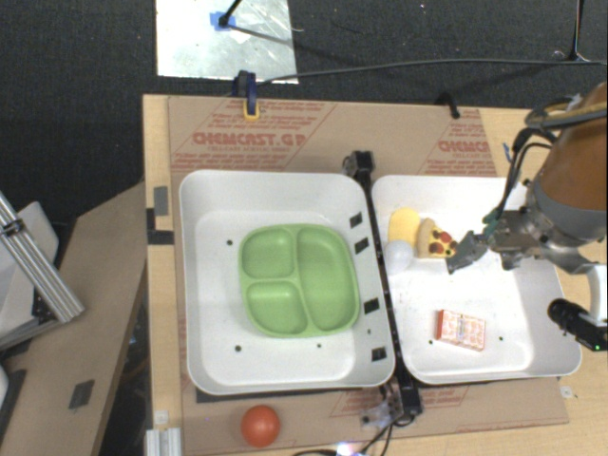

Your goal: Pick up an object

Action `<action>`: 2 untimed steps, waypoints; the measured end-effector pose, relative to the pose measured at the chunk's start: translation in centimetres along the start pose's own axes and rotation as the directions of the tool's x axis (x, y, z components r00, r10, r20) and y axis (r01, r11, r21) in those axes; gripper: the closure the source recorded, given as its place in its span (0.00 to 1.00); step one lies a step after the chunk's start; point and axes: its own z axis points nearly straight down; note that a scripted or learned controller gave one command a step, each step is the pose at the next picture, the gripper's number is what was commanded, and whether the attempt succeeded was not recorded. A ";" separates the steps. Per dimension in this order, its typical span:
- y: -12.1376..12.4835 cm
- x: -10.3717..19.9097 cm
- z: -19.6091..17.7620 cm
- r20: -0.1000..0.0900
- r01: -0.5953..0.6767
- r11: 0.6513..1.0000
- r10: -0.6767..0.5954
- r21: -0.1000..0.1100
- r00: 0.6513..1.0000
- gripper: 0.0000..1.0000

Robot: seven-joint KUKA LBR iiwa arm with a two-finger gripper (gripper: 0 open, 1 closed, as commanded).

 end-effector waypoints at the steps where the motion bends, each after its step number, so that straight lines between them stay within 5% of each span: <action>1: 0.2 0.0 -0.5 0.001 0.002 1.000 -0.002 -0.010 1.000 0.00; 2: 1.0 -0.7 4.6 0.001 -0.001 1.000 0.001 -0.005 1.000 0.00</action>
